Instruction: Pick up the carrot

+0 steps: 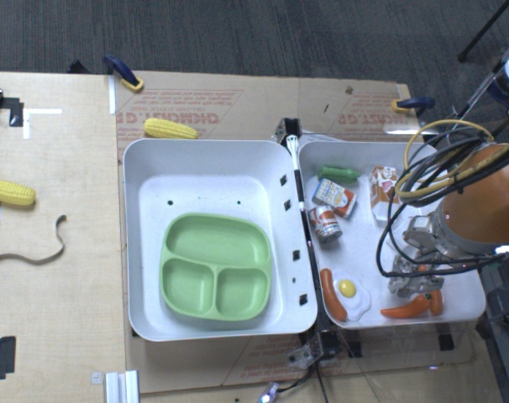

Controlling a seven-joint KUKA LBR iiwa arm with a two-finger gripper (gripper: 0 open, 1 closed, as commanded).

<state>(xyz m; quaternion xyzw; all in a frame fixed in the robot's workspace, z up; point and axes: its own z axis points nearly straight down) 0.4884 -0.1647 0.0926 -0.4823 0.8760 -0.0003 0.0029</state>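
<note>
Two bins (137,225) on the table (53,309), seen from above. Carrot (412,307) in the right bin's near right corner, lying flat, thick end toward the arm, tip toward the egg (348,290) and sausage (332,295). Gripper (411,282) right over it, at or just above the thick end; how wide it stands impossible to tell under the cables. Probably a toy: light, stiff, smooth, apt to slip. Best taken across the thick middle, not the tapered tip.
</note>
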